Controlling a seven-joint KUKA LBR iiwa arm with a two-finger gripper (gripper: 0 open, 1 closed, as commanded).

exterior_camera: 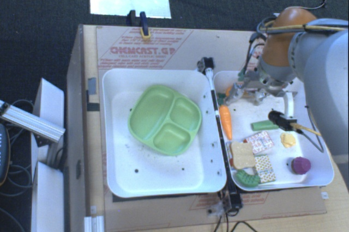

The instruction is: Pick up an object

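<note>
The left bin [117,171] holds a light green divided plate [165,119] with three compartments, lying a little tilted near the bin's middle, closer to its far and right sides than to its near left corner. A dark divider bar [215,116] runs along the seam where the two bins meet.

The right bin [322,171] carries the small items. Just beside its left wall lies an orange toy carrot [226,122], pointing lengthwise from far to near. Near the bin's front left corner sits a green curved piece [246,178], with a tan slice of toy bread [242,154] just behind it. Two patterned squares [262,142] [265,166] lie right of the bread, one behind the other. A flat green block [264,125] rests near the bin's middle, a yellow lump [288,140] to its right, and a purple round object [300,165] near the front right corner.

The grey arm [319,56] reaches in from the right over the far part of the right bin, its orange band [283,35] above the wrist, the wrist bent downward. The gripper [248,89] hangs over the bin's far left area, just behind the carrot's top. Whether its fingers are apart or together cannot be told, and nothing is visibly held.
</note>
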